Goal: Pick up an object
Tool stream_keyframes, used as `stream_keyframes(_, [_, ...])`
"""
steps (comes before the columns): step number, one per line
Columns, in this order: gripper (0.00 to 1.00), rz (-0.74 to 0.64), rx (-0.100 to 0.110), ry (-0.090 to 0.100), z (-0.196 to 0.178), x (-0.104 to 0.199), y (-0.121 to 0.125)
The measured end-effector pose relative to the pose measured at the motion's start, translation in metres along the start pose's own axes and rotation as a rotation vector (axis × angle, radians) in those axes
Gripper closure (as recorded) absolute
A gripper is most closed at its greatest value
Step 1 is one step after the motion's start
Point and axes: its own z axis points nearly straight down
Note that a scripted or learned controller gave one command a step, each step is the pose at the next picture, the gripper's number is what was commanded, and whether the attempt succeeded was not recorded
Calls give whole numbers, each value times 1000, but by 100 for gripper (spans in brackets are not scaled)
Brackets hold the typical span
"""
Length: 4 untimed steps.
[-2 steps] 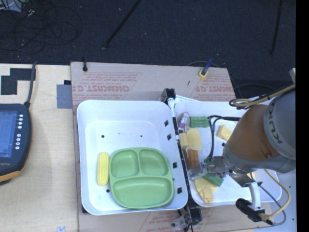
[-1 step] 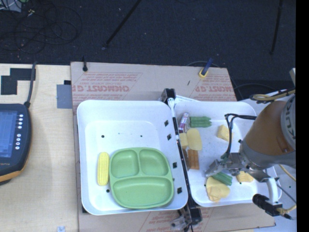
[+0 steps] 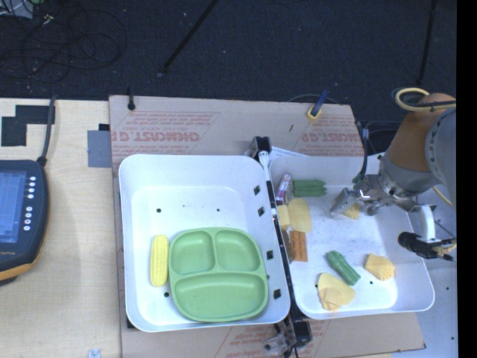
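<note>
My left shallow white plastic bin [image 3: 141, 192] holds a light green three-compartment plastic plate [image 3: 218, 274], with a yellow toy corn cob [image 3: 159, 260] just beside its left edge. My right shallow white plastic bin [image 3: 406, 293] carries a dark green toy pickle [image 3: 343, 267] between two yellow wedges. My gripper [image 3: 350, 203] hangs above this bin's upper area, over a small yellow piece [image 3: 352, 214]; how far it is spread I cannot tell.

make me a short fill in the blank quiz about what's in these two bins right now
1. The green plate lies in the ____ bin.
2. The corn lies on the plate's ____ side.
3. The gripper is over the ____ bin.
4. The plate has ____ compartments.

Missing words: left; left; right; three
</note>
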Motion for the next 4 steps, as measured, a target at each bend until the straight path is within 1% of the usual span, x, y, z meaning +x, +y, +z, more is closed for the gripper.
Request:
stream_keyframes(1, [0, 5, 4, 2, -99, -8, -28])
stream_keyframes(2, [0, 3, 14, 6, 6, 20, 2])
stream_keyframes(3, [0, 6, 4, 1, -108, -9, -2])
stream_keyframes(4, [0, 5, 13, 7, 6, 14, 8])
